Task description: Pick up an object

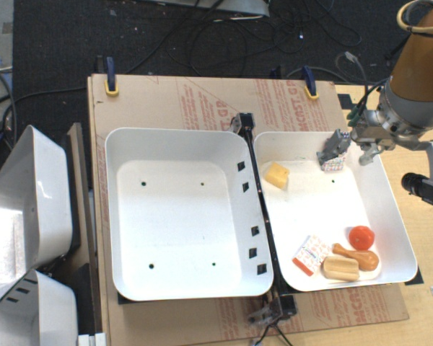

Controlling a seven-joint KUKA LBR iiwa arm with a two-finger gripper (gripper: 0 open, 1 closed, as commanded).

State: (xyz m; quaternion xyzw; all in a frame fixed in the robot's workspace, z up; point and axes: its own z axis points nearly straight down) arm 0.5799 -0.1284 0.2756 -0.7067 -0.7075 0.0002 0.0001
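- The table [173,96], a tan board clamped at its far edge, carries two shallow white plastic bins side by side.
- The left white bin [123,193] has a bare floor marked by four small dark holes.
- The right white bin [390,215] holds all the loose objects.
- The grey arm with its orange band [418,56] reaches in from the right, over the far right corner of that bin.
- The gripper [337,150] hangs at the far rim of the right bin; a small pale, patterned block seems to sit at its tip, but I cannot tell how far the fingers stand apart or whether they grip it.
- A tan bread-roll-shaped toy [340,267] lies by the near rim, touching an orange drumstick-shaped toy [357,256].
- A yellow cheese-like wedge [277,175] lies alone near the bin's left wall, well apart from the gripper.
- A white and red printed packet [310,254] lies just beside the roll.
- A small red ball-like toy [361,236] rests just above the drumstick.
- Risk: so close to the rim, a descent could catch the bin wall; in the near cluster, closing on one toy could nudge its neighbours away.
- Hard to make out: the fingertips blur into the patterned block, and the arm's upper part is cut off.
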